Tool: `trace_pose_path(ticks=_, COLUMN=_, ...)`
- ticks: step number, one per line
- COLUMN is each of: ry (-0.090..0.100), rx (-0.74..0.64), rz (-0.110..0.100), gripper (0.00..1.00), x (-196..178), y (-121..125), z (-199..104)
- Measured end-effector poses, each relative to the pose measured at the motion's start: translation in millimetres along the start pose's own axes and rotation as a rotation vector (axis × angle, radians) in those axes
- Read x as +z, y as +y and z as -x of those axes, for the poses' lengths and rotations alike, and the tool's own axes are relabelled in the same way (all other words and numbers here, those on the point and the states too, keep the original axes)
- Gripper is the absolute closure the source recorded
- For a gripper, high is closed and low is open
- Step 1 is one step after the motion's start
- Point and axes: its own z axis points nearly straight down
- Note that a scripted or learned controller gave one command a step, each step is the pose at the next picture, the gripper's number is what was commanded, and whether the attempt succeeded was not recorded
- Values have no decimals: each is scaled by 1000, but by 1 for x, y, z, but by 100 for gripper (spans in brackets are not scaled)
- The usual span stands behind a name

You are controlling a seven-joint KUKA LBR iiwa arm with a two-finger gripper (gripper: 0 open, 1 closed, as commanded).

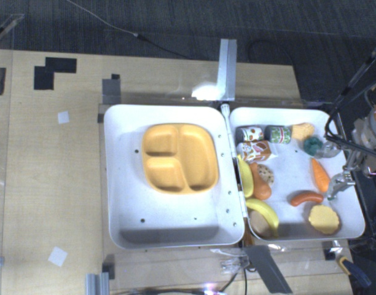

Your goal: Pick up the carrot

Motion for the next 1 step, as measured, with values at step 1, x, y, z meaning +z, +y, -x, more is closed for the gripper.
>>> trace_pose_path(ticks=1, ry=6, rx=163, rz=3, gripper=0, x=108, y=-13, z=-2)
